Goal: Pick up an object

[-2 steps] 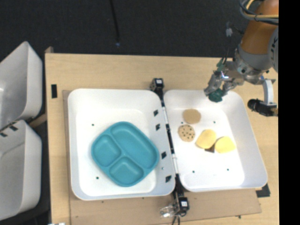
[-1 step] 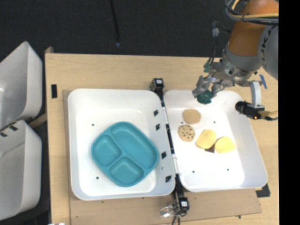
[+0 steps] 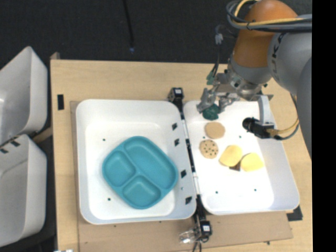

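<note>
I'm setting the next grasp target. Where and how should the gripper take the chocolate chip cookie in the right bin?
Take the chocolate chip cookie across its rim, from straight above. It lies flat and round, so any width serves; set the fingers left and right, since the plain cookie sits just behind it and the yellow pieces lie toward the right.

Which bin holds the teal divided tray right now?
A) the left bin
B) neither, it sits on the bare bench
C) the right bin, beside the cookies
A: the teal divided tray lies flat in the left bin, while the cookies are in the right bin.
</note>
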Action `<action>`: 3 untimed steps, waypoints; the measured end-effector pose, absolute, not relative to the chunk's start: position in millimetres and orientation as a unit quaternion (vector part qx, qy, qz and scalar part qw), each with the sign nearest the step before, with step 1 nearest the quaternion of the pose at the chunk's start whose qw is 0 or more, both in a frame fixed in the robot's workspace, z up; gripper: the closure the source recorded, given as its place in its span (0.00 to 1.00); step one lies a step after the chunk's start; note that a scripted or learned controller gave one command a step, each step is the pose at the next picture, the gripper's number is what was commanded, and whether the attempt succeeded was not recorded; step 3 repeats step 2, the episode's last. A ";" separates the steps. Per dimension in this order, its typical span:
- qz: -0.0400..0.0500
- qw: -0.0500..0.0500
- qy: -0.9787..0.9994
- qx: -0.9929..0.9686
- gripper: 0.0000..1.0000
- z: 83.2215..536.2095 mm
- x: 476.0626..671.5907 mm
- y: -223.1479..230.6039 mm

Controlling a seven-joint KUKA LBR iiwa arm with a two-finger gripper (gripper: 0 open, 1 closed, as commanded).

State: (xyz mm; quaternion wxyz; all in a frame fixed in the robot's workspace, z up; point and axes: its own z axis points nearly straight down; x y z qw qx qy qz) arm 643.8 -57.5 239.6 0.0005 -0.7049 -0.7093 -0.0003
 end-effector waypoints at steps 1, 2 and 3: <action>0.000 0.001 -0.710 -0.705 1.00 241.4 626.8 3.0; 0.000 0.001 -0.710 -0.705 1.00 251.2 611.5 48.9; 0.000 0.001 -0.710 -0.705 1.00 251.2 611.5 48.9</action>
